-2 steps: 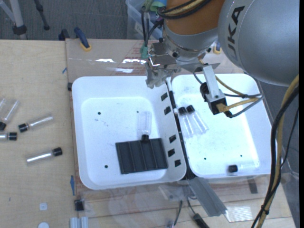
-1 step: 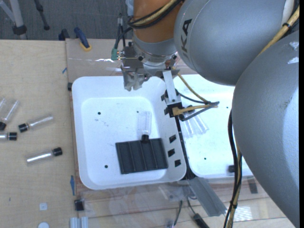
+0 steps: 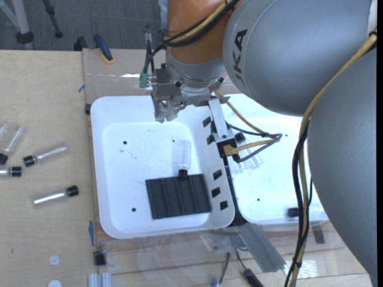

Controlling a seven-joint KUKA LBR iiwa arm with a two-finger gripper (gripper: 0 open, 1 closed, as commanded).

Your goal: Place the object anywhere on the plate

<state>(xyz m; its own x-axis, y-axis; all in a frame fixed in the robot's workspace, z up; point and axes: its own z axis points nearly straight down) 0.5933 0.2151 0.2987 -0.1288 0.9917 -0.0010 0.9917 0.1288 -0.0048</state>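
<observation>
Left bin [image 3: 108, 160] of two on the bench [image 3: 42, 100], seen from above at a slant. A clear vial [image 3: 181, 156] with a black cap lies flat near the bin's middle, its capped end toward the near edge and just touching, or all but touching, the far edge of the dark ribbed plate [image 3: 178, 197]. The plate sits flat in the bin's near right part.

The tool [image 3: 164, 108] hangs over the bin's far edge, nearer the far right corner, well apart from the vial. Whether it is released or clenched cannot be told; nothing is seen in its grasp. The step in hand is judged to be the approach to the vial, with the pick not yet made.

To do it well, the tool should come toward the near edge until it stands over the vial's clear body, away from the cap, then close across the narrow width so the round glass does not roll out. The carry is short: the plate lies directly beyond the cap. Release low, since a round vial may roll along the ribs.

The arm [image 3: 287, 46] enters from the right, its orange band [image 3: 197, 17] above the wrist, which points steeply down. Cables [image 3: 257, 142] trail over the right bin [image 3: 275, 184]. Spare vials [image 3: 54, 193] lie on the bench by its left edge.
</observation>
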